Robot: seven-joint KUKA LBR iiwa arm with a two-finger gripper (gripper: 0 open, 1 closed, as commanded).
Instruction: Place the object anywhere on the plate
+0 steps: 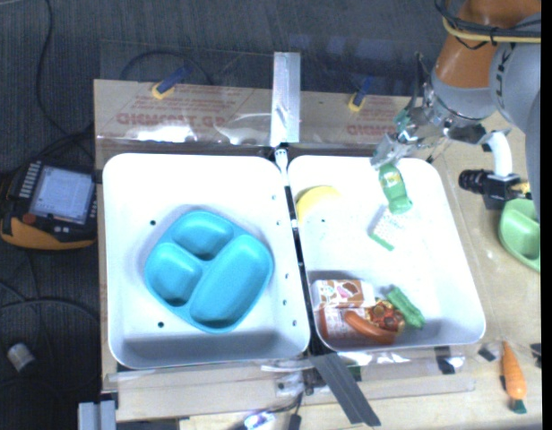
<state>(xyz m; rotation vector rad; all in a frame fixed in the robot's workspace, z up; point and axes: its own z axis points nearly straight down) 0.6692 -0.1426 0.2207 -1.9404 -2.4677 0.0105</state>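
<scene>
Nearest the camera, a sausage packet (357,310) and a green item (404,305) lie along the right bin's (455,267) front wall. Farther back, the claw (397,150) hangs over that bin, a small green bottle-like object (395,189) dangling clamped between its fingers. A yellow object (315,199) sits near the divider. The blue sectioned plate (208,267) rests in the left bin (124,240), well apart.

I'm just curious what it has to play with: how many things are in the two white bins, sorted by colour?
Blue: 1, the divided plate in the left bin
Yellow: 1, a round item
Green: 3, a small bottle, a flat piece, a vegetable-like toy
Red-brown: 1, a food packet
Total: 6
</scene>
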